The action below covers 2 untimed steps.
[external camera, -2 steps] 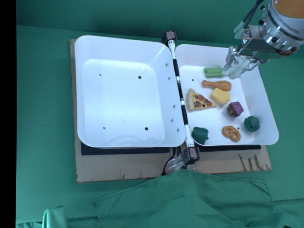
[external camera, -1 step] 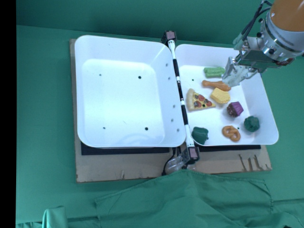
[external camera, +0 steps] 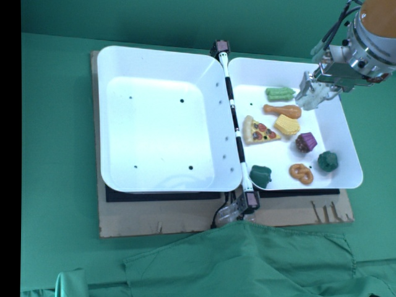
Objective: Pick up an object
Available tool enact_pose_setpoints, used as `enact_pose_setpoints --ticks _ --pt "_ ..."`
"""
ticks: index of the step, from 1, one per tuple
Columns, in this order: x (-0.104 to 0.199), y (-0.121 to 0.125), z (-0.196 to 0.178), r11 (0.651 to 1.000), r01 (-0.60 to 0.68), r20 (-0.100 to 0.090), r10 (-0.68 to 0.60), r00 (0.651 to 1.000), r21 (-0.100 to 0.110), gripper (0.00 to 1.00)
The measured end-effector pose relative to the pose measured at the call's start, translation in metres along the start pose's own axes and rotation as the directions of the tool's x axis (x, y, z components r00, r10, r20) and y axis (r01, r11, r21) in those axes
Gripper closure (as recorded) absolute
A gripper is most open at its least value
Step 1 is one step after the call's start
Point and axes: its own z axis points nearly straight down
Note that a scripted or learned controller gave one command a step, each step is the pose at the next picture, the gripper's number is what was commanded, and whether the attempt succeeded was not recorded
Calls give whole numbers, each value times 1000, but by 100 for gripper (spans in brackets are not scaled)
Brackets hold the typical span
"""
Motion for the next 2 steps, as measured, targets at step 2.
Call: enact_pose_setpoints --ticks 2 --pt "-16 0 9 1000 1 0 -1 1000 3 100"
